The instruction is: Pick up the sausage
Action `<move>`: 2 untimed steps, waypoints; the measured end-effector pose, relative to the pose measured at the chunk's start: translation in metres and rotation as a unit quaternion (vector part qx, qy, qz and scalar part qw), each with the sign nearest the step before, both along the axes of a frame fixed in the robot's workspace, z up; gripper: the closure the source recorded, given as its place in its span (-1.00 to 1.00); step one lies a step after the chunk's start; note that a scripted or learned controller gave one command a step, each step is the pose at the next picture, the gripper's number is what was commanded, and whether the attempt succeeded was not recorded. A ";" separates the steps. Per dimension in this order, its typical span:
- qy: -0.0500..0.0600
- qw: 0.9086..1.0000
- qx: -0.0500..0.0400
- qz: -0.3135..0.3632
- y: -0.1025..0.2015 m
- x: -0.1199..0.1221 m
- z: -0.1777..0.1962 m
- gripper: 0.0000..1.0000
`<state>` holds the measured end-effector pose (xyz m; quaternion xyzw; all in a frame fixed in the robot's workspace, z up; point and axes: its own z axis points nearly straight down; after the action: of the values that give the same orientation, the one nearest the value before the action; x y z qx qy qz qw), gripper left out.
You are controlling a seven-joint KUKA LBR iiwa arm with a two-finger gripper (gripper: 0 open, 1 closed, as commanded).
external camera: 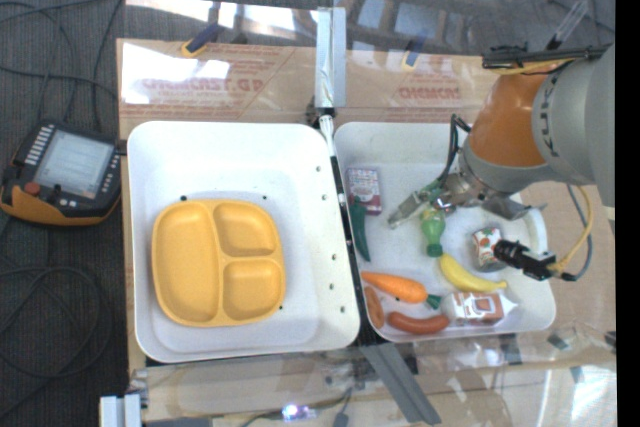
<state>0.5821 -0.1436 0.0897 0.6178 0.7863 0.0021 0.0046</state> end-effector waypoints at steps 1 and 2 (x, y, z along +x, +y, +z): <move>0.005 0.982 0.000 0.188 0.061 0.087 0.095 -1.00; 0.004 0.963 -0.002 0.269 0.056 0.071 0.171 -1.00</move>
<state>0.6533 -0.0872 0.2610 0.3839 0.9234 -0.0010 0.0018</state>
